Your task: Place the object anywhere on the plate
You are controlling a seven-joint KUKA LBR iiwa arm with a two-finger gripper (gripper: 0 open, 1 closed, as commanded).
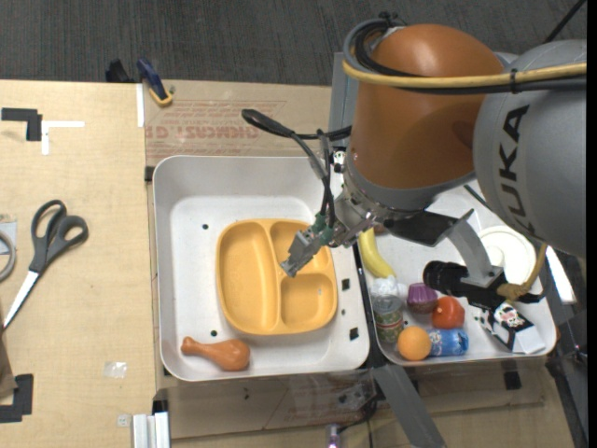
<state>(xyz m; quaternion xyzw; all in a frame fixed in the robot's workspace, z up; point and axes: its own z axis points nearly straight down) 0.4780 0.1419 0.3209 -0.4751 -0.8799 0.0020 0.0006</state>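
Note:
A yellow divided plate (252,278) lies in the middle of the left white bin (177,213). My gripper (298,252) hangs low over the plate's right side, near the ridge between its compartments. No object shows at its tip. A brown toy drumstick (217,351) lies on the bin floor just below the plate's lower left corner.
The right bin (532,343) holds a banana (375,253), a purple item (422,297), a red tomato (449,312), an orange (413,343), a small bottle (451,343) and a jar (387,314). Scissors (42,243) lie on the bench at left.

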